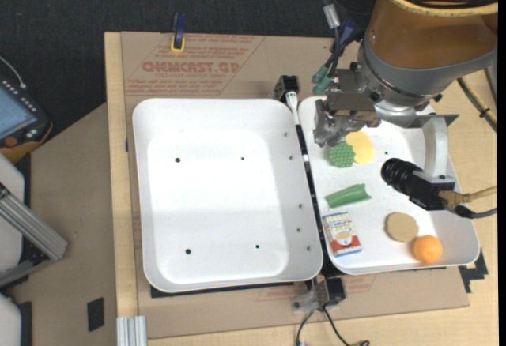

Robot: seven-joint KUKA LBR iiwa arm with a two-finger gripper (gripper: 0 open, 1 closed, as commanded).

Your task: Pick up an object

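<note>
My gripper [334, 131] hangs over the far left part of the right bin [458, 253]. Just below it in the view lie a green bumpy ball [341, 155] and a pale yellow piece [362, 148], side by side and touching. The gripper's tip is close above the green ball, and nothing shows in its grasp. Nearer the front lie a green pod [348, 195], a small red and white carton [342, 234], a tan round biscuit [402, 227] and an orange ball [428, 249].
The left bin [150, 178] sits beside the right one, their rims meeting along a dark seam [307, 178]. Both stand on a cardboard sheet [198, 60]. The bulky orange and grey arm [431, 13] covers the right bin's far end.
</note>
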